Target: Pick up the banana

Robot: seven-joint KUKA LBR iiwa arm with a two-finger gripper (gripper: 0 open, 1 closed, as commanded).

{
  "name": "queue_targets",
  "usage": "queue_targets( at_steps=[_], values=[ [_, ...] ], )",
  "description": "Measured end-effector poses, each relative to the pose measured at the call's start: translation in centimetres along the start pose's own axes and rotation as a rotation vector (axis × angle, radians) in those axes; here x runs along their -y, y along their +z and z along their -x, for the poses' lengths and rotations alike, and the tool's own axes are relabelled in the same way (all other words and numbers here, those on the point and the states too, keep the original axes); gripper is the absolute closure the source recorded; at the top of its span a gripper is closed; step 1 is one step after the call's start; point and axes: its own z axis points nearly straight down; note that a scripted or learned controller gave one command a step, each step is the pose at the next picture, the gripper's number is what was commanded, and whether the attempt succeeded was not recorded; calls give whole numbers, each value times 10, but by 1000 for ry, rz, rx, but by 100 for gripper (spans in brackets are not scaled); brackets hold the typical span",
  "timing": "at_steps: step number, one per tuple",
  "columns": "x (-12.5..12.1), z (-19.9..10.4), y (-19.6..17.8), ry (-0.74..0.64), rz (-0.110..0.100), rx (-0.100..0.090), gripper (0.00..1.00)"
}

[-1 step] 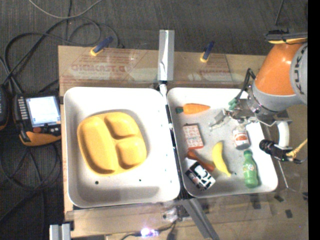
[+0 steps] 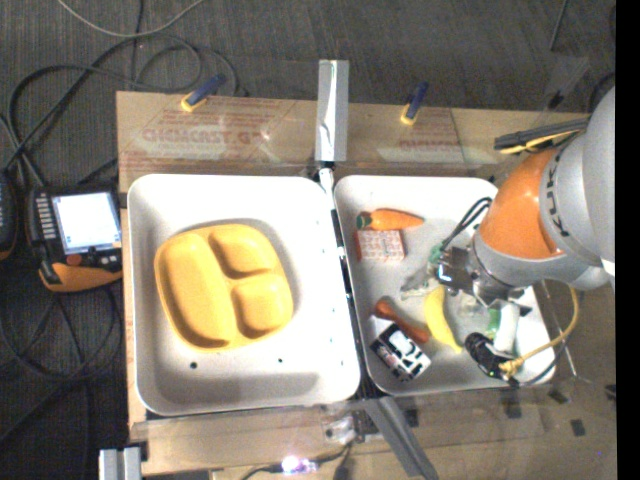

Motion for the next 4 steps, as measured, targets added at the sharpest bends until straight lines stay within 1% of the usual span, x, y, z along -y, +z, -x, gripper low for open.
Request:
queue_targets(
  at_steps=[1, 2, 3, 4],
  values=[
    [-26, -27, -86, 91, -16, 5, 0],
    [6, -15, 0, 157, -2, -1, 0],
    [5, -16, -9, 156, -2, -2, 100],
    [56, -44, -93, 534, -17, 9, 100]
  ],
)
